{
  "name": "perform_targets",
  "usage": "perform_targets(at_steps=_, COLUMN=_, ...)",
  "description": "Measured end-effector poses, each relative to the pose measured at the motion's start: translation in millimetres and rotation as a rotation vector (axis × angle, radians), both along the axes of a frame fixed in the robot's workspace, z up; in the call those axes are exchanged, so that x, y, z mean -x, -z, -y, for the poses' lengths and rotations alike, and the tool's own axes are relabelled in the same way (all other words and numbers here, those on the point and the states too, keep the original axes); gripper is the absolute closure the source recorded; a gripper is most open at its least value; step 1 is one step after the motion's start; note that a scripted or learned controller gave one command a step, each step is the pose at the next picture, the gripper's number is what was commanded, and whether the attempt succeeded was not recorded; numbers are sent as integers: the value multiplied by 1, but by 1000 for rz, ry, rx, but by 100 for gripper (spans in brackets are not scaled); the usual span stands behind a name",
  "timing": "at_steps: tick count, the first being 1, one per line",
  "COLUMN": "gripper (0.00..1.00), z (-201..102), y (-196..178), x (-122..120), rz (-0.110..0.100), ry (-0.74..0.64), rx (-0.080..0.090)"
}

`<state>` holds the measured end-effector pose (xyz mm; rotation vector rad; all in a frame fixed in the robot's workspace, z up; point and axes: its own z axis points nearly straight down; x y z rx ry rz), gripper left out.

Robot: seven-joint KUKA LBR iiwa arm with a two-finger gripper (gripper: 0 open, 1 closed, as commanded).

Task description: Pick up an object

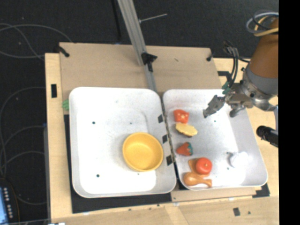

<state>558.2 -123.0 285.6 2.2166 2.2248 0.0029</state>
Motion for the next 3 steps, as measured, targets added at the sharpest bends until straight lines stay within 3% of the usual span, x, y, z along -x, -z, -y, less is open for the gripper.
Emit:
perform_targets(at_steps=1, gripper=0, z=0, y=0, x=0, rz=0, ry=1, rx=0)
perform_targets(at_steps=3, gripper=0, z=-8, y=92, x=-1, rz=-6, ry=8, rx=2)
